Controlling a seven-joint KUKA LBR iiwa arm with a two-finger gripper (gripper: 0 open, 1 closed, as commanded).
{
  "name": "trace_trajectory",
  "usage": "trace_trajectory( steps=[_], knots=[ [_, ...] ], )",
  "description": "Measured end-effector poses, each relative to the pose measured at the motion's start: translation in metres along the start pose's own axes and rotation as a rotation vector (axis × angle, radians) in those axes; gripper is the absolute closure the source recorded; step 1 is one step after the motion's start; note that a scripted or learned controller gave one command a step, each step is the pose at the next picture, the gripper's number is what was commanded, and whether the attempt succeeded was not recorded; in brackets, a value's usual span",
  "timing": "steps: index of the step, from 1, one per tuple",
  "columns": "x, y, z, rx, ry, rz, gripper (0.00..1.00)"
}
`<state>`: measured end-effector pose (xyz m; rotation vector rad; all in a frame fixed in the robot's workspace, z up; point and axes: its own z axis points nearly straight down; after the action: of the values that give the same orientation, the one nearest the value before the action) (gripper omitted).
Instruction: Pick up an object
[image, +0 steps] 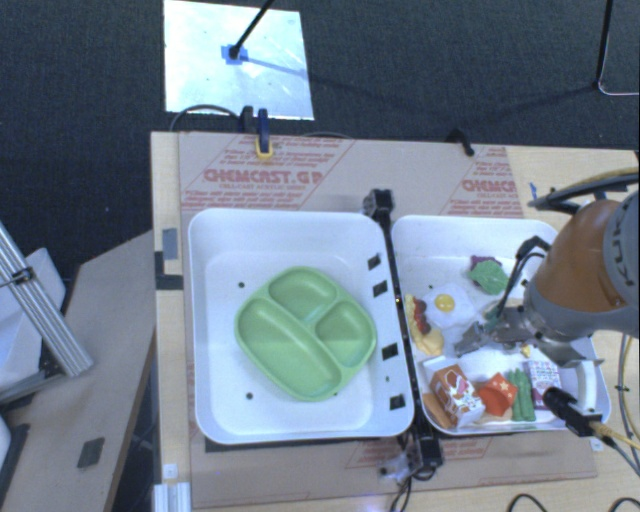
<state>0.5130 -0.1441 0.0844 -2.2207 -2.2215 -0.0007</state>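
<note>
- Grey two-finger gripper (478, 338) low in right white bin (420, 240); can't tell if it grips anything, too blurry.
- Small toys w/ red-orange packet (462, 392) lie just below it.
- Orange-banded arm (590, 270) hides bin's right side.
- Green divided plastic tray (305, 332) in left white bin (215, 300).

My claw (478, 338) hangs low in the right bin (440, 235), among small toys. A green plate (305, 333) lies in the left bin (225, 300).
</note>
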Motion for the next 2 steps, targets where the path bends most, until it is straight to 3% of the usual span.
trace_trajectory(
  steps=[1,2],
  knots=[
    [0.0,0.001,-0.011,-0.003,-0.001,0.0,1.0],
    [-0.008,0.009,-0.069,-0.007,-0.003,-0.003,1.0]
  ],
)
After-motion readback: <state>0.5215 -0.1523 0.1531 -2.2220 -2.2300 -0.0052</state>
